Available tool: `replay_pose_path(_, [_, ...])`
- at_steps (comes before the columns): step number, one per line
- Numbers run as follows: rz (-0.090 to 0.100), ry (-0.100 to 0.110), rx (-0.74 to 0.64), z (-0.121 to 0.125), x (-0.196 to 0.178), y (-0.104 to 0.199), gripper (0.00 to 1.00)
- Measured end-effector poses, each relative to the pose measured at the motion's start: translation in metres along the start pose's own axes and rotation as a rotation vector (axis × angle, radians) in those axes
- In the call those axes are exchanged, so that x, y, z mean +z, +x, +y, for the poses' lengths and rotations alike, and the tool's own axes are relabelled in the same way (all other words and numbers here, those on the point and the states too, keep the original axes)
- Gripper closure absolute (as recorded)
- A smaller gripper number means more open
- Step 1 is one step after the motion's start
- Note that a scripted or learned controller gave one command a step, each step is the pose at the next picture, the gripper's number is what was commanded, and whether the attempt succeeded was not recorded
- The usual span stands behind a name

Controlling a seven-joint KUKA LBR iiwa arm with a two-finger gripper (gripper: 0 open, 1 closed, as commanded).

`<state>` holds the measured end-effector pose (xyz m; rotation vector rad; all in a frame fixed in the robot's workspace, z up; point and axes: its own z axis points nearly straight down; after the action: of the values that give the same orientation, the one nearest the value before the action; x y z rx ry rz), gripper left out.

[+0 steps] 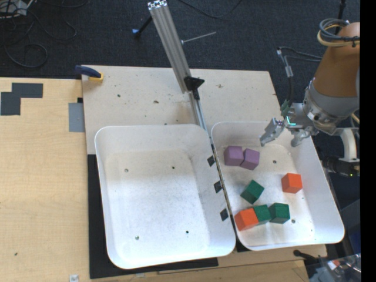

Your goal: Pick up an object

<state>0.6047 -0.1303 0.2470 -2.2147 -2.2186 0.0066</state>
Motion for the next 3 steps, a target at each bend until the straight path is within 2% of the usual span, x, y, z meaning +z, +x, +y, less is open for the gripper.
replay_pose_path(1, [-0.001, -0.005, 0.001, 0.001, -0.002, 0.0, 0.0])
replay_pose_path(2, [-0.001, 0.0, 0.003, -0.002, 0.046, -0.009, 0.0])
replay_pose_path(3, [0.0, 0.001, 0.002, -0.009, 0.093, -0.003, 0.0])
